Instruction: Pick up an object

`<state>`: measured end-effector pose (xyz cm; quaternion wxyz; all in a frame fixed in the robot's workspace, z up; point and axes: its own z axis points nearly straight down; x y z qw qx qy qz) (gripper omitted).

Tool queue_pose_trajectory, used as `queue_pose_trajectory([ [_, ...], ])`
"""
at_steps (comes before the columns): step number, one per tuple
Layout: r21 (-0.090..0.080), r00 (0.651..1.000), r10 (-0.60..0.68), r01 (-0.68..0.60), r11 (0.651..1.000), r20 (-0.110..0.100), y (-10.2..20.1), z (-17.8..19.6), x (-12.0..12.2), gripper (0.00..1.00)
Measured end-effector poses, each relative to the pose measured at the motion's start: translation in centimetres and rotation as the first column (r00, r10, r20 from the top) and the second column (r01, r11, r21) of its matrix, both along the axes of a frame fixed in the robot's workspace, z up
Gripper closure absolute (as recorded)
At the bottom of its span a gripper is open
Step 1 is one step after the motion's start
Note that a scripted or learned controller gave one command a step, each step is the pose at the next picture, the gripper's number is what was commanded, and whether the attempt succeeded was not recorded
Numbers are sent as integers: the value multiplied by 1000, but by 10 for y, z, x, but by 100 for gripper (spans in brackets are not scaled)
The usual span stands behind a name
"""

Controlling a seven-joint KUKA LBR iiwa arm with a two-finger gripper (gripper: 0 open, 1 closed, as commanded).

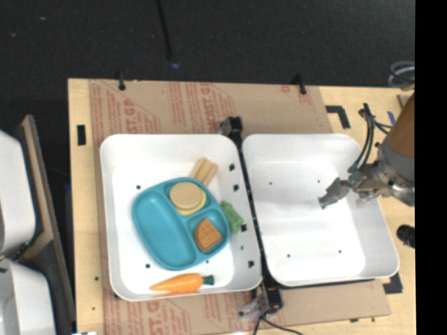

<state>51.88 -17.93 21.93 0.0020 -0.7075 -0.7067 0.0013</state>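
My gripper [346, 192] hangs over the right part of the right bin [293, 257], open, with nothing between its fingers. All the objects lie in the left bin [119, 159]. A blue divided plate [162, 232] sits in its middle and carries a round tan biscuit [188, 196] and a brown square waffle [207, 234]. A pale wooden block [204, 169] leans at the plate's upper edge. A small green piece [233, 218] lies at the plate's right side. An orange carrot [180, 283] lies near the bin's front wall.
A black clip [230, 125] sits where the two bins meet at the back. Cables [367, 128] run down to the wrist at the right. White furniture [14, 187] stands off the bench at the left.
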Motion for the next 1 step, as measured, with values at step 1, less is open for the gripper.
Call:
queue_pose_trajectory([
  [1,-1,1000,1,-1,1000,6,0,3,1,0],
])
